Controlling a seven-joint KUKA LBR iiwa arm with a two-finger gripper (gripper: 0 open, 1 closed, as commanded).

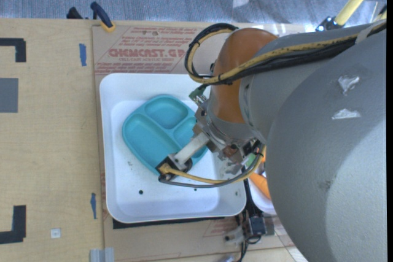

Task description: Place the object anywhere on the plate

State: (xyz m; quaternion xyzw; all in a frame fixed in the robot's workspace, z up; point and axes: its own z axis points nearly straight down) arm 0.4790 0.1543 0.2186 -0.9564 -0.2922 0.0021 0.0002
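1. Claw [232, 155]: low over the right side of the white bin [132, 202], tucked under the wrist of the arm [319, 132]. Cannot tell whether it is spread or pressed together, and nothing shows pinched in it.
2. Plate [153, 129]: teal with divided compartments, lying flat in the bin just to the claw's left in the view. Its near rim runs in under the wrist.
3. Orange thing [260, 184]: just right of and below the claw, mostly hidden by the arm. Probably the object. It is off the plate; cannot tell whether it touches the claw.
4. Judgement: the object is not yet on the plate, so a sure grip comes first.
5. Carry it left from the claw's present spot and stop above the floor of a compartment, not a dividing ridge.
6. Lower close to the plate before letting go, because a drop could bounce the object out.
7. Descend and retreat straight up and down. A sideways brush could slide the plate across the bin.
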